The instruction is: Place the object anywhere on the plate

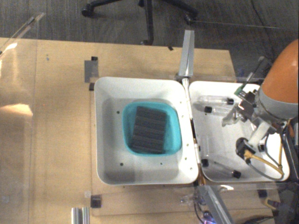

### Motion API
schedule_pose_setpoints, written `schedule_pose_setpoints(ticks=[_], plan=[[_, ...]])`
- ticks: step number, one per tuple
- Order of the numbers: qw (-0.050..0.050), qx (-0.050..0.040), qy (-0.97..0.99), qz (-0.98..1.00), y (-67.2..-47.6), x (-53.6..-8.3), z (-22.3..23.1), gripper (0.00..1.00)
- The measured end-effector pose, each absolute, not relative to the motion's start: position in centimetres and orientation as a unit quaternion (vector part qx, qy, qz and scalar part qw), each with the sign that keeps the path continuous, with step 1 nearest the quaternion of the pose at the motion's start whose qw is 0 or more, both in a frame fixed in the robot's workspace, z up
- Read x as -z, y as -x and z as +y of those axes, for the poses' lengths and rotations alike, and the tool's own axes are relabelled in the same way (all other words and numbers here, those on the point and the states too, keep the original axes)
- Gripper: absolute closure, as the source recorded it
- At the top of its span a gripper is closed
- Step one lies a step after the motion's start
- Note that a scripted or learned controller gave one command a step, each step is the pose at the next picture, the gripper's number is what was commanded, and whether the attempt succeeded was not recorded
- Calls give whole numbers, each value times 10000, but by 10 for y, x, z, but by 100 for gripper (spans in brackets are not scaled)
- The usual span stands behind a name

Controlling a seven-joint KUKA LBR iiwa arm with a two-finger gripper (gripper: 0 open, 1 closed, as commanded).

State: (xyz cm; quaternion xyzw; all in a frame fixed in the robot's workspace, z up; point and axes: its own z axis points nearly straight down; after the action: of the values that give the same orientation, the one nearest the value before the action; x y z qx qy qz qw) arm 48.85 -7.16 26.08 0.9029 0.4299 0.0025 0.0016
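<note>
A dark grey ridged block (149,128) lies flat on a teal plate (176,132), slightly tilted. The plate sits in the middle of the left white bin (108,139). My gripper (232,115) hangs over the right white bin (212,143), near its upper right part. It is well to the right of the plate and apart from the block. Nothing can be seen held in it.
A raised rim (190,125) divides the two bins. The grey wrist and orange band (282,73) cover the right bin's far right side. A metal post (187,55) stands behind the bins. Wooden bench top (46,125) stretches to the left.
</note>
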Motion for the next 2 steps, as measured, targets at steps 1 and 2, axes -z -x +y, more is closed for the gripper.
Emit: schedule_pose_setpoints(ticks=[1,2], plan=[[16,-14,-9160,4011,-488,-273,-86,0],[46,-59,-9314,3640,-500,-427,-116,0]])
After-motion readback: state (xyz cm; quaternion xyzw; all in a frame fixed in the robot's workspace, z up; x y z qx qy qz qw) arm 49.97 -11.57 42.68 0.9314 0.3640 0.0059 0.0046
